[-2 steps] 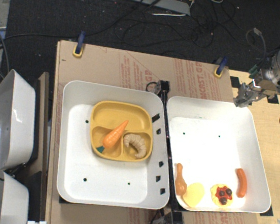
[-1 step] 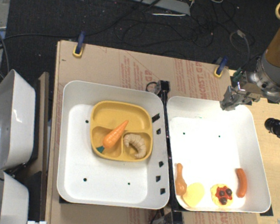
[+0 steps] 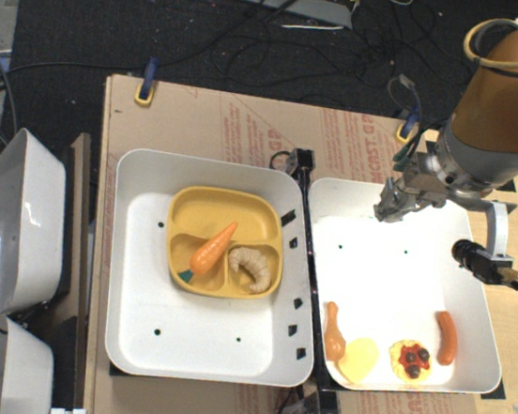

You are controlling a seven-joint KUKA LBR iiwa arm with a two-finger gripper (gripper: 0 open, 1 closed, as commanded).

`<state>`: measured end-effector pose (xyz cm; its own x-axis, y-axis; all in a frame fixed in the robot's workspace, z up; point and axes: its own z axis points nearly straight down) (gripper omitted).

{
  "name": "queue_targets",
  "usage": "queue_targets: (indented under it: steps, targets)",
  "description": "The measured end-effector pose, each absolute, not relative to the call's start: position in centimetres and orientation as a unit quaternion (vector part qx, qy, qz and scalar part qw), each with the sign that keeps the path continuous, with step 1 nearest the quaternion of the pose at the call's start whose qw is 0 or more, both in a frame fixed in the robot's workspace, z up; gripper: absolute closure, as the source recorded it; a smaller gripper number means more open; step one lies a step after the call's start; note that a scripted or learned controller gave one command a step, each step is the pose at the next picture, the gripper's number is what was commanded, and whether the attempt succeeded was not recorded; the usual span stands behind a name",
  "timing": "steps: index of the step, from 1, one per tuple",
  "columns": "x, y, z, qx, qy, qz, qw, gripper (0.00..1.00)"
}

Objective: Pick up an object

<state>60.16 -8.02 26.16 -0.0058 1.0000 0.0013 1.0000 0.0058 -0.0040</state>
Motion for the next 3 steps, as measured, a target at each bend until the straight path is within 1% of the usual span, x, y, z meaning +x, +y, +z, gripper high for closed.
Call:
queue_targets:
  steps: [1, 3]
  targets:
    - [57.9, -3.6, 24.5, -0.705, -0.709, 0.0009, 0.002, 1.0]
    - [55.1, 6.5, 23.8, -0.704, -0.71, 0.0005, 0.002, 1.0]
